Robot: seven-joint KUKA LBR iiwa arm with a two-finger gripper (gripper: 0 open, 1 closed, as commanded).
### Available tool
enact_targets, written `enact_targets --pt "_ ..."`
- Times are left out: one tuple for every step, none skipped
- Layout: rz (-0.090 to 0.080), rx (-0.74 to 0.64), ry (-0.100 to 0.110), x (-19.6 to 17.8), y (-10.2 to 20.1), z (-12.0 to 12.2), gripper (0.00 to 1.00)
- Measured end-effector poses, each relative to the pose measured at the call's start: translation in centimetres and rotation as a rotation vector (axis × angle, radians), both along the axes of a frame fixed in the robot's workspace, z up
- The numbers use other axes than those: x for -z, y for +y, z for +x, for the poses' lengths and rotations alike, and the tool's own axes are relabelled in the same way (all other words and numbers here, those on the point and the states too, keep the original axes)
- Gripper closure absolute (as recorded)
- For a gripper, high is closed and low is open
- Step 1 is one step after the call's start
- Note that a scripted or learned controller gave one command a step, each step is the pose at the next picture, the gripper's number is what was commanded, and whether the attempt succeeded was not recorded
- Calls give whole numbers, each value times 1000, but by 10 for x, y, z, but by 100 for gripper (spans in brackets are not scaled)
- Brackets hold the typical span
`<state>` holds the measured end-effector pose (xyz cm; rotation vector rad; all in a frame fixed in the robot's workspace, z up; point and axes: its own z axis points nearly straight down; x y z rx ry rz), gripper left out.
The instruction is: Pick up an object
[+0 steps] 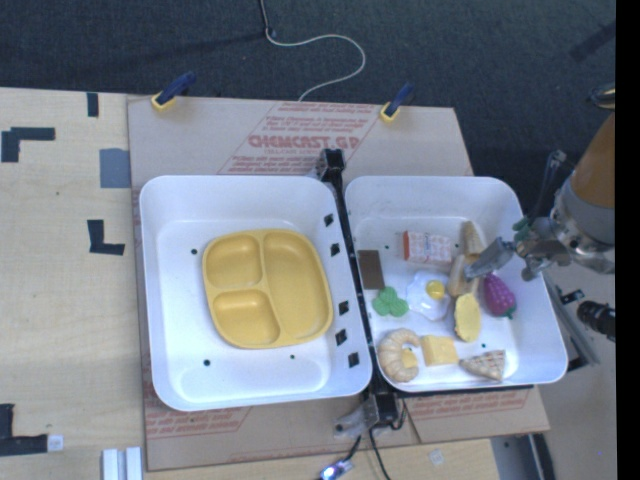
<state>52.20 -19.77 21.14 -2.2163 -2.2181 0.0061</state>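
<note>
Arm reaching into the right bin, over a scatter of toy food

The gripper (487, 260) comes in from the right and hangs low over the right bin (533, 320), its dark finger lying just beside a tan, upright piece (466, 258) and close above the purple grapes (499, 295); whether it is open, closed or clasping anything cannot be told (the fingers merge with the clutter beneath). Around it lie a yellow oval piece (467, 317), a fried egg (433, 296), a red-and-white packet (427, 247), a brown block (369, 269), a green leafy piece (391, 301), a bagel (399, 354), a cheese cube (438, 350) and a wedge of bread (485, 366) near the front wall. The left bin (170, 368) holds a yellow divided plate (266, 288), lying flat near its middle.
</note>
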Motion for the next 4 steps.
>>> enact_targets --pt "-1 0 -1 48 -7 -4 0" --pt "0 -1 -4 90 -8 -5 0" --pt "7 -6 -12 104 -3 0 0" --pt "-3 -5 -20 95 -6 1 100"
